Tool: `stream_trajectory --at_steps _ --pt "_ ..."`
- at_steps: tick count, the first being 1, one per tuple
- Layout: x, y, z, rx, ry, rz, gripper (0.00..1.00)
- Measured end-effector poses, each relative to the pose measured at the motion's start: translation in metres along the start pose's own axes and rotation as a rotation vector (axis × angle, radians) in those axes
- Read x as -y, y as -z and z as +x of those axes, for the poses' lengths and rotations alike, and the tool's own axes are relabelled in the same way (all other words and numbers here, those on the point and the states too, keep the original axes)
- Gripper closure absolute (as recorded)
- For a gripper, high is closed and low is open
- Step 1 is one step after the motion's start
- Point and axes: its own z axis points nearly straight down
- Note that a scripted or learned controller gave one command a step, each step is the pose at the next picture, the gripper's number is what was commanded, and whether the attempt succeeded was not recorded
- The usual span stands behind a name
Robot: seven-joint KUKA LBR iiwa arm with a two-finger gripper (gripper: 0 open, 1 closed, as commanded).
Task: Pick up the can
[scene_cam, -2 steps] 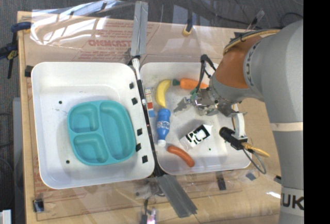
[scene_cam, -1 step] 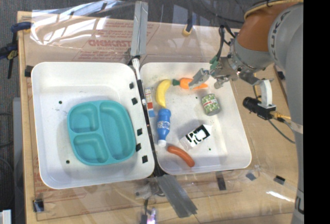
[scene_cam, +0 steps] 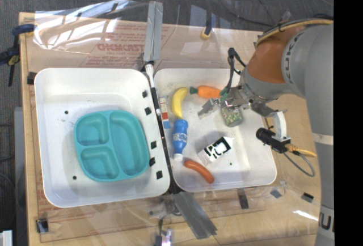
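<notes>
In the right bin (scene_cam: 258, 168), the gripper (scene_cam: 229, 104) seemingly clasps the can (scene_cam: 231, 116)

A teal tray (scene_cam: 109, 145) sits in the white left bin (scene_cam: 51, 92). The white right bin (scene_cam: 258, 162) holds a yellow banana (scene_cam: 179, 101), an orange carrot (scene_cam: 207, 92), a blue bottle (scene_cam: 180, 137), a reddish-orange sausage (scene_cam: 199, 170) and a black-and-white patterned box (scene_cam: 218, 148) (greenish speckled can (scene_cam: 231, 116) too).

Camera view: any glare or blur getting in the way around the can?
Camera view: glare streaks the clear plastic sheet behind the bins, away from the work; lighting in the right bin is even and soft; the can under the tool looks small and slightly blurred.
</notes>
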Motion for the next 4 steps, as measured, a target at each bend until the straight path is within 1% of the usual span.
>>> stream_trajectory --at_steps 1,2,3,4 --pt "-0.003 -0.054 0.001 0.0 -0.007 0.0 0.0" --pt "-0.035 0.029 0.024 0.0 -0.229 -0.002 0.0" --pt "0.022 0.002 0.006 -0.001 -0.19 0.001 0.0" --pt "0.001 0.025 0.001 0.0 -0.238 0.0 0.0"
